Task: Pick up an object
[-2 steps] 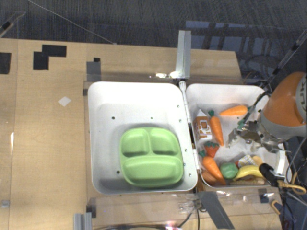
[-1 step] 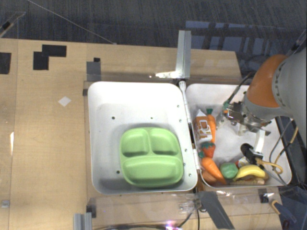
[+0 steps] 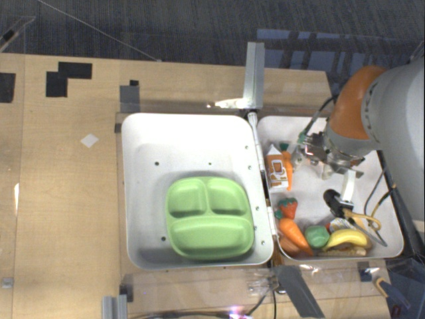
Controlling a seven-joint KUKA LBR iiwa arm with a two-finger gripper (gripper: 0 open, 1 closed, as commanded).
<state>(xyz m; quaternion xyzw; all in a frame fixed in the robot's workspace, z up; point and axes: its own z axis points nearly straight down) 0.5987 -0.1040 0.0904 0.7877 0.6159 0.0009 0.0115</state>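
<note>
Task progress: not complete; no object is seen in the gripper [image 3: 330, 167], so the pick is judged still to be done.
Gripper position: centre right of the frame, low over the upper part of the right bin [image 3: 309, 195].
Gripper state: cannot be determined from this view.
Task objects: 5 candidates, all in the right bin.
Carton [image 3: 279, 170]: small box, orange and white print, flat faces; against the bin's left wall, just left of the gripper.
Small red item [image 3: 287, 208]: rounded, green top; below the carton.
Carrot [image 3: 292, 233]: tapered, smooth orange, plastic-looking; lower left corner of the bin.
Green item [image 3: 317, 236]: rounded, glossy; between the carrot and the banana.
Banana [image 3: 346, 239]: curved, yellow, smooth; along the bin's lower edge.
Left bin [image 3: 153, 145]: shallow, white, rounded corners.
Green plate [image 3: 209, 216]: 3 compartments, matte plastic; lower part of the left bin.
Remaining steps: descend, grasp, lift.
</note>
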